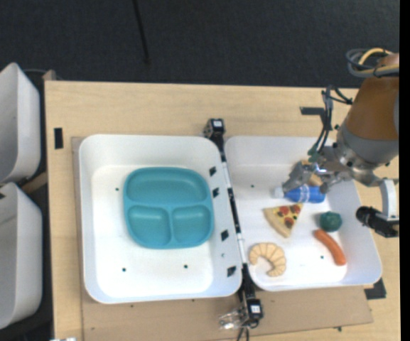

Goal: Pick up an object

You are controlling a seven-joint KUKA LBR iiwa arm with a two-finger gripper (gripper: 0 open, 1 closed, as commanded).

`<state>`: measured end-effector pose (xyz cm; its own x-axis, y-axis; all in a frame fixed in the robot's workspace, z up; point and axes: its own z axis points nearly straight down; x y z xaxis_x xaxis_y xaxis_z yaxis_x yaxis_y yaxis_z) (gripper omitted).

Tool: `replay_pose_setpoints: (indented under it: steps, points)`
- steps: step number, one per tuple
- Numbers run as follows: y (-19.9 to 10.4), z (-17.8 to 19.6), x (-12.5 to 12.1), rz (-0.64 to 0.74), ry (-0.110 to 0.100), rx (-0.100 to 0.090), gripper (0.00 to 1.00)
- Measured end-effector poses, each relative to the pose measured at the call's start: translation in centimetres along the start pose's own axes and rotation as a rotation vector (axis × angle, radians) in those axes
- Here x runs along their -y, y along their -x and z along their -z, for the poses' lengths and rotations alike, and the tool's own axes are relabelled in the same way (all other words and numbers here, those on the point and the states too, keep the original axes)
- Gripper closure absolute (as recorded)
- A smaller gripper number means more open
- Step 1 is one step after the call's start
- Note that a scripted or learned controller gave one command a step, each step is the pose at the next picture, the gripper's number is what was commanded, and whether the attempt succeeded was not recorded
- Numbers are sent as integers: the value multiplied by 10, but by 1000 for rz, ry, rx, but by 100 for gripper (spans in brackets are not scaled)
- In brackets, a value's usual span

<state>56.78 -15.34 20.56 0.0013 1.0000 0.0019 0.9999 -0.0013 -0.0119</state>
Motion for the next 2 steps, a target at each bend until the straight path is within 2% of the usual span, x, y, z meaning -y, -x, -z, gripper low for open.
replay_pose_setpoints:
  steps: [1,2]
  points:
    - [0,7,-3,3,13,2,0]
    - [-2,-42,6,0,8,3,0]
